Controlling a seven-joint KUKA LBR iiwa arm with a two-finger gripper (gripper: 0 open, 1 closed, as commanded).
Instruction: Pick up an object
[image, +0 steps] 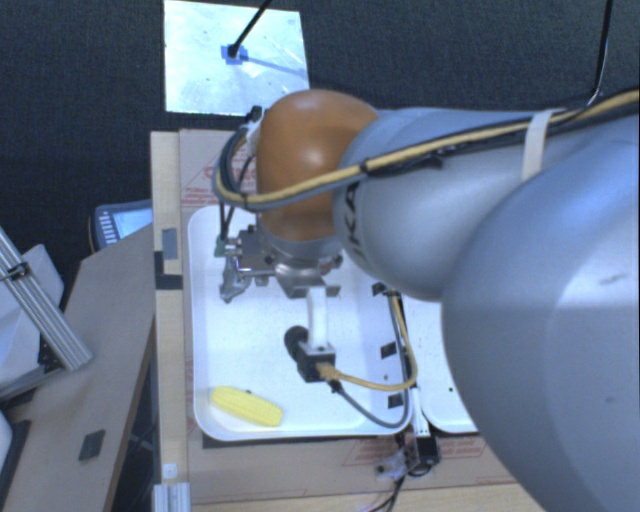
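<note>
A grey KUKA arm (470, 230), its orange band (305, 160) bulging above the wrist, reaches in from the right and hangs over the left white bin (205, 335) on the bench (165, 400). The gripper (236, 280) sits above the far-left part of that bin, a cluster of bare metal under the wrist. From this angle I cannot tell whether it is wide or narrow, and nothing is seen held in it. A yellow corn cob (247, 406), apparently a toy, lies on its side on the bin floor by the near-left corner, close to the front wall and well apart from the gripper. A sliver of the right bin (452, 412) peeks out below the arm. Beyond the bench a shiny silver sheet (235, 55) lies against dark cloth, and an aluminium rail (40, 305) slants at the left.
</note>
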